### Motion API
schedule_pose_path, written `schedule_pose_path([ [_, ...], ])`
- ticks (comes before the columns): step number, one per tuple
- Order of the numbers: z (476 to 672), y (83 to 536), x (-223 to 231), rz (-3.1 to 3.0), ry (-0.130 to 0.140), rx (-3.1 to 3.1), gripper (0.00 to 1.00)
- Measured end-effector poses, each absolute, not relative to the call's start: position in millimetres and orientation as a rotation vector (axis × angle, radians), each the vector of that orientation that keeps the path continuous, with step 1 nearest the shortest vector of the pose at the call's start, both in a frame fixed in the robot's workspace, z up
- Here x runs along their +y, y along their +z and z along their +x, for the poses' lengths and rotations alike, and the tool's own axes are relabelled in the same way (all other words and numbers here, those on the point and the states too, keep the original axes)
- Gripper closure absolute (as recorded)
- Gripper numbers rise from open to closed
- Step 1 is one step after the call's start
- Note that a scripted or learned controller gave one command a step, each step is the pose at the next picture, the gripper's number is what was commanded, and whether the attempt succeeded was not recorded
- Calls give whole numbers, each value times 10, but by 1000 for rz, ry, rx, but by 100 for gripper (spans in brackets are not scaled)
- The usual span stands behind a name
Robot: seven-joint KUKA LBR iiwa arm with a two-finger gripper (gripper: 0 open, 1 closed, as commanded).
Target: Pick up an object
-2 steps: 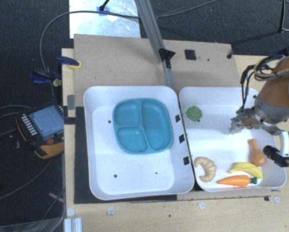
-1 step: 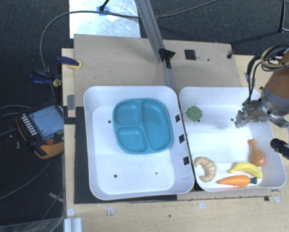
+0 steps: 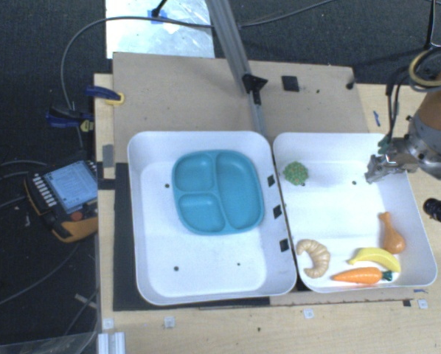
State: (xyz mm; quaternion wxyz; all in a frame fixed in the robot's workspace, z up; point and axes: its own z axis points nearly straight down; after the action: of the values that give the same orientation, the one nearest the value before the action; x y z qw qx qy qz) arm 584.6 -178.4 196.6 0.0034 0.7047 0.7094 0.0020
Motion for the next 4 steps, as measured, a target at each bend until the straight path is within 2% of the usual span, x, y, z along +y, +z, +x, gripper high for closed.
schedule_pose_path([
  [1, 5813, 2577, -1855, 2209, 6, 2223, 100],
  [2, 5701, 2609, -1309, 2210, 4, 2232, 100],
  [4, 5594, 2298, -227, 2210, 3, 2233, 100],
])
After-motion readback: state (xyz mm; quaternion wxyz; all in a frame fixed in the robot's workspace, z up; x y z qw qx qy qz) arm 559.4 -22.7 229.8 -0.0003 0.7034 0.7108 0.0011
